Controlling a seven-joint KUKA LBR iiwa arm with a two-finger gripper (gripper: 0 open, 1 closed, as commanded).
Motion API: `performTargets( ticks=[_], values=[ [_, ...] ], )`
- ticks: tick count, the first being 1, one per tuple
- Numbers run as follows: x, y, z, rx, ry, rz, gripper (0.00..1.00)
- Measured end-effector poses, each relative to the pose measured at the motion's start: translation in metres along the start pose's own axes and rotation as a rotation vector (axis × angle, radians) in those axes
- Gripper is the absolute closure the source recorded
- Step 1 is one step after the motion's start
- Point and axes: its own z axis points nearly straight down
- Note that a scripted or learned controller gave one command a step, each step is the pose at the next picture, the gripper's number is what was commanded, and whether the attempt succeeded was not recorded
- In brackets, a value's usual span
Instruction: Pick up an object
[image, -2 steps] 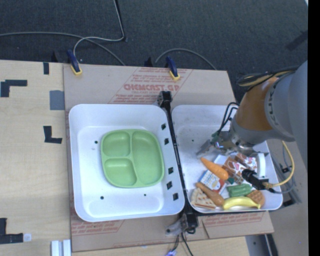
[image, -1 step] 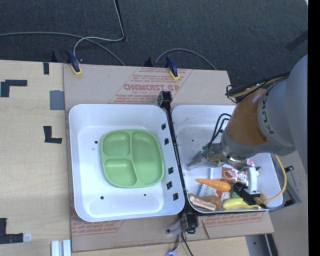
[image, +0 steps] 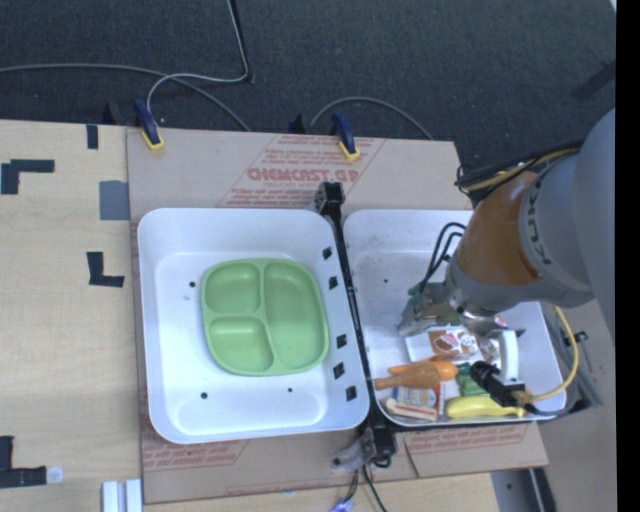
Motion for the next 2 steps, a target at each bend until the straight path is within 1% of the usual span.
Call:
performTargets(
  ticks=[1,2],
  values=[
    [-0.021,-0.011,-0.038,0.007,0.003,0.000,1.00],
    [-0.034,0.028,-0.014,0.010,0.004,-0.001,1.00]
  ],
)
